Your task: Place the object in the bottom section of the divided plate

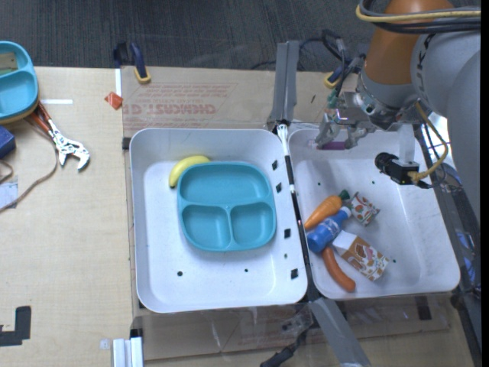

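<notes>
Risk of a missed pick: gripper (336, 134), finger state indeterminable, hangs above the right bin (397, 277) far corner, well apart from the clustered carrots (323, 211) and bottle (327, 232).

Teal plate (227, 205), yellow banana (185, 167)

Pale wooden surface (69, 243) spans nine o'clock; a cardboard sheet (199, 98) lies toward twelve o'clock. Dark grey carpeted floor (191, 14) fills the top. Even, diffuse lighting.
</notes>
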